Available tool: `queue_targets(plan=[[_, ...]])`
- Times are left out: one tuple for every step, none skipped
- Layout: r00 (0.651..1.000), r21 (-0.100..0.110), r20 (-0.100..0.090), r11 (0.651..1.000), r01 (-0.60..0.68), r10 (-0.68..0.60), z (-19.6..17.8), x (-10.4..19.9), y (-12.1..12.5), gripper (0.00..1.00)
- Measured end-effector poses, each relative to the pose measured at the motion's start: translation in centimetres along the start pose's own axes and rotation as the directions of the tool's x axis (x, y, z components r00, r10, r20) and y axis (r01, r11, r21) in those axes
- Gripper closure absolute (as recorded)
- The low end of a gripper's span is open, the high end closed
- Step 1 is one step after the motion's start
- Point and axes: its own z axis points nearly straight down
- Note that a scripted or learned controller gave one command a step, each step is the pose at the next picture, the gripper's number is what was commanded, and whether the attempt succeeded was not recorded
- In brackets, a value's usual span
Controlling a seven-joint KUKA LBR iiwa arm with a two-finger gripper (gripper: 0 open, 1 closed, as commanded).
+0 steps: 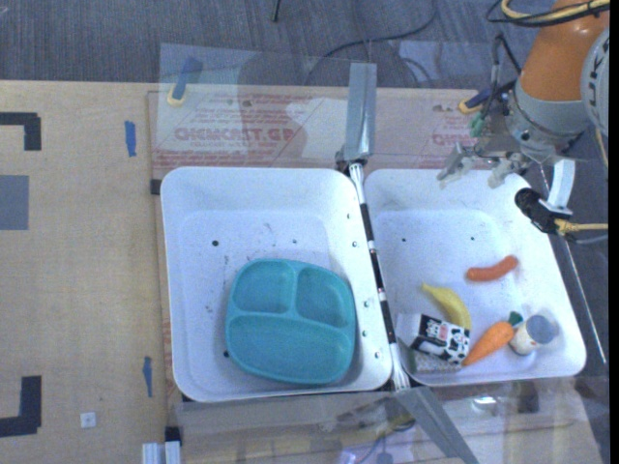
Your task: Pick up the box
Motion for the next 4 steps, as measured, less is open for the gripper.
queue_targets(plan=[[0.997, -0.003, 0.002, 0.997, -0.071, 0.071, -9.2, -4.8, 0.6, 0.0], [0.97, 0.002, 0.0, 0.97, -0.241, 0.241, -8.3, -2.9, -2.5, 0.0], [0.994, -0.004, 0.002, 0.994, -0.106, 0.106, -23.0, -0.9, 0.6, 0.0], [0.996, -0.001, 0.001, 0.996, -0.088, 0.088, -7.8, 4.5, 0.4, 0.0]])
